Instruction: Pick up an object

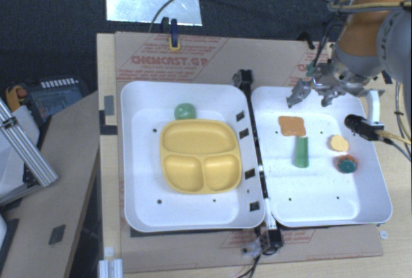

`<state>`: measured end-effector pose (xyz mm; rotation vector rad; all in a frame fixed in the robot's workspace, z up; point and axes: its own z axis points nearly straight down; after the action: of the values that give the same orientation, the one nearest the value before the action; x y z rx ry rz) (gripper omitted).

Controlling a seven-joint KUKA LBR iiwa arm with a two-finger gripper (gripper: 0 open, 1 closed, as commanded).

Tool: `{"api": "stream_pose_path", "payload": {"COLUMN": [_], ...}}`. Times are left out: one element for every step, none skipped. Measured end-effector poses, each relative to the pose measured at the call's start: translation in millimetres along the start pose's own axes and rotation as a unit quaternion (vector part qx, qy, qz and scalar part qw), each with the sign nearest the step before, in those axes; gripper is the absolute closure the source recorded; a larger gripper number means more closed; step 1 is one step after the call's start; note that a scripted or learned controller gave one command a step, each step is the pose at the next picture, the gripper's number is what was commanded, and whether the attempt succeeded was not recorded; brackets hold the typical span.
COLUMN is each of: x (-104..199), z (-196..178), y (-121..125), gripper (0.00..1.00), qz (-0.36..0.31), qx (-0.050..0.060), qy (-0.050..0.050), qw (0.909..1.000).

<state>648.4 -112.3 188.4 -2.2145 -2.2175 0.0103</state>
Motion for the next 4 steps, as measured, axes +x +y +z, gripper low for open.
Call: {"api": "stream_pose_path", "payload": {"x": [0, 5, 0, 0], "z": [-7, 38, 100, 103], "y": [3, -4, -3, -2], "gripper": [0.00, 0.00, 0.00, 0.00], "qz": [-0.001, 0.000, 0.000, 0.000], "qx": [-0.006, -0.004, -0.004, -0.006], "qy": [-0.001, 0.000, -0.001, -0.001], "qw": [1.0000, 1.0000, 1.0000, 1.0000]}}
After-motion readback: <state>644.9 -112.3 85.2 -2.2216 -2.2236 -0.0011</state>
